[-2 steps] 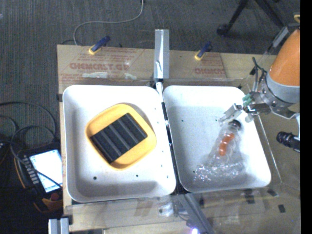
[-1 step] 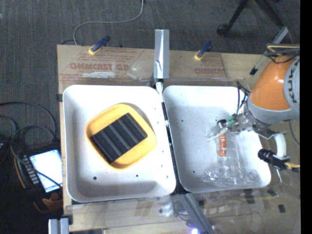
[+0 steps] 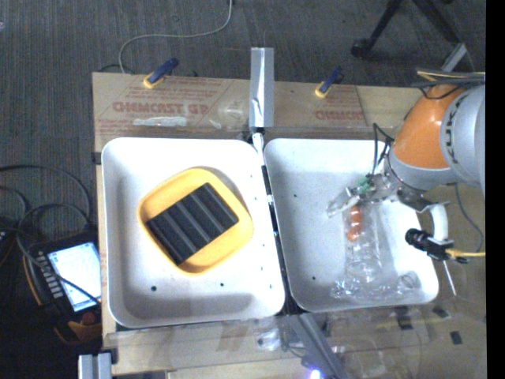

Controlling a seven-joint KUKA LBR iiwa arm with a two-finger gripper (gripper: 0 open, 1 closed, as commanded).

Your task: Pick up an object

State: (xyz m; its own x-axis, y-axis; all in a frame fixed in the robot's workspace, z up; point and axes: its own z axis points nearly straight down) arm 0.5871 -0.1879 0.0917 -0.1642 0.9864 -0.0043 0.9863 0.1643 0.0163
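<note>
A yellow pad with a black ribbed top [image 3: 196, 219] lies tilted in the middle of the left bin [image 3: 126, 290]. A crumpled clear plastic package [image 3: 369, 255] with small orange and red pieces inside lies along the right side of the right bin [image 3: 304, 212]. My gripper [image 3: 369, 189] is low over the upper end of that package, under the orange band of the arm [image 3: 422, 144]. The arm's body hides the gripper's tip, and whether it touches the plastic is unclear.
A black cable fitting [image 3: 422, 241] hangs from the arm over the right bin's right rim. A metal divider strip [image 3: 260, 93] stands behind the seam between the bins. Two blue-and-yellow clamps [image 3: 160, 72] hold cardboard at the back.
</note>
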